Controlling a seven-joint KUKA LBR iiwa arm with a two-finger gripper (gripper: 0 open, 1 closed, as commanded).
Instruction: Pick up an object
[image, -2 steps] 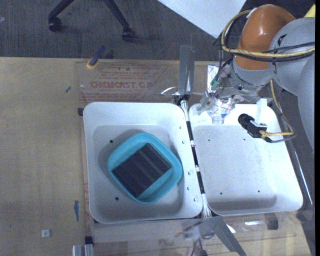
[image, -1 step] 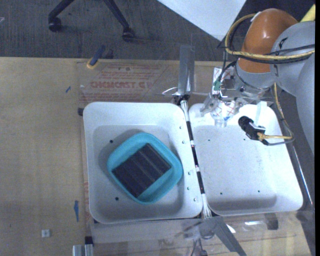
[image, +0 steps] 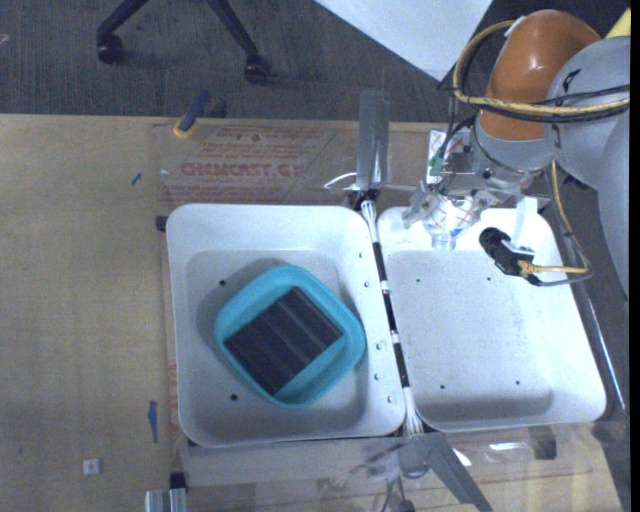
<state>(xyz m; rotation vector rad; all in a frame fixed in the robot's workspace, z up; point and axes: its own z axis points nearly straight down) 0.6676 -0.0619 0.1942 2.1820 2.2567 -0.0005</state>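
Nearest the camera: square teal plastic container with a dark ribbed top, lying tilted on the floor of the left white bin. Right white bin floor bare. Two-finger gripper hangs over the far-left corner of the right bin, well apart from the container, which lies to its left and nearer. Grip state: cannot tell at this resolution. Judged step: approach, nothing picked yet. Next move calls for crossing the divider leftward, then descending over the container.
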